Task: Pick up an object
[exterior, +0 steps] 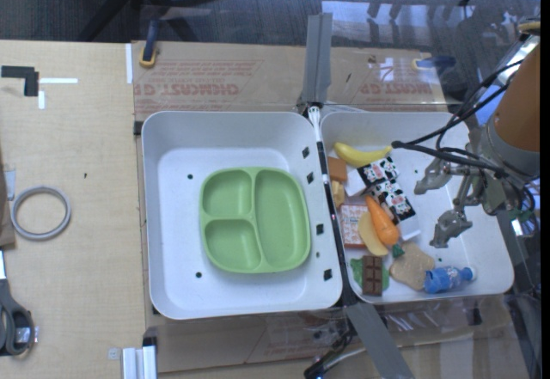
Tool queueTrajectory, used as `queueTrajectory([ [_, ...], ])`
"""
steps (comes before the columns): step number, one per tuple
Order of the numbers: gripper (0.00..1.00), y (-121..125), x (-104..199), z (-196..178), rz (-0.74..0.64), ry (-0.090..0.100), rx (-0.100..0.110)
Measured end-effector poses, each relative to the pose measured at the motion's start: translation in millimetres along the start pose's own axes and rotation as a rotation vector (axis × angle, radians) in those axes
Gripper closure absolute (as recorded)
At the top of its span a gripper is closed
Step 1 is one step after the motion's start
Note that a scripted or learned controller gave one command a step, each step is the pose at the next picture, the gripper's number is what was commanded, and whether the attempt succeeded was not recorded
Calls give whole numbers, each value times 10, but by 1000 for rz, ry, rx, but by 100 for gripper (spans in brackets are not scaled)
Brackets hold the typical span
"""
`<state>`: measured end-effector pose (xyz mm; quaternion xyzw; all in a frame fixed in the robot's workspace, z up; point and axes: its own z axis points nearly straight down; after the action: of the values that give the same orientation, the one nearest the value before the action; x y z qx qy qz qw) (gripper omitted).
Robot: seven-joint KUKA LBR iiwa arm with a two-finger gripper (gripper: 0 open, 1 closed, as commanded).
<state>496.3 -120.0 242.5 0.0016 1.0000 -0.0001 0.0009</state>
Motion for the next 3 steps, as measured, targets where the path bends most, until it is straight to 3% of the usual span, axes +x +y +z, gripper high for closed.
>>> queueTrajectory([
  [1,0,341,-286,318,681,2,2],
  [2,0,187,-348,1287,803,-29,-6],
  [3,0,-234,-791,1344,1057,-32,-13],
])
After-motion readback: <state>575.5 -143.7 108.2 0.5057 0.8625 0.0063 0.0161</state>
